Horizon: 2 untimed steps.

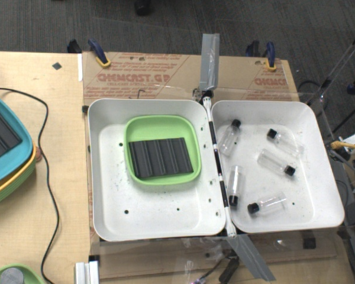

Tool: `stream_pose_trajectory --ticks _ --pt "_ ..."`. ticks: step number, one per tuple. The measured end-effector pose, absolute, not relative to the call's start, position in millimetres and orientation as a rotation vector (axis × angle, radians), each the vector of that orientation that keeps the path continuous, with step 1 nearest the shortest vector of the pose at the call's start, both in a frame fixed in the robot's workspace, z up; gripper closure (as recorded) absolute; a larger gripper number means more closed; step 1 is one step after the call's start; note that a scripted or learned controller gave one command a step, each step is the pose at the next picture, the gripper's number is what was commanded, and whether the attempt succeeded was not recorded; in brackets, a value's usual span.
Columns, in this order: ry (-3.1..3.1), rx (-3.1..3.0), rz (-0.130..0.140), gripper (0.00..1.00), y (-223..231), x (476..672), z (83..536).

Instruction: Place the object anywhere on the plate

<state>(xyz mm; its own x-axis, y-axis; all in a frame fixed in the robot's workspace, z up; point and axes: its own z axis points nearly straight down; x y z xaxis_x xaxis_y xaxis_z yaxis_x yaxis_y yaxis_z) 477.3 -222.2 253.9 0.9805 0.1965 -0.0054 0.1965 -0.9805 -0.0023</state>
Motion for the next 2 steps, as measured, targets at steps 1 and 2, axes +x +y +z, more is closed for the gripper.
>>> stream_pose_trajectory --ticks 1,2 --pt "-0.321 -3.126 0.007 0.0 -222.1 478.1 362.2" --pt "-0.311 -3.125 0.009 0.0 -222.2 477.6 308.8"
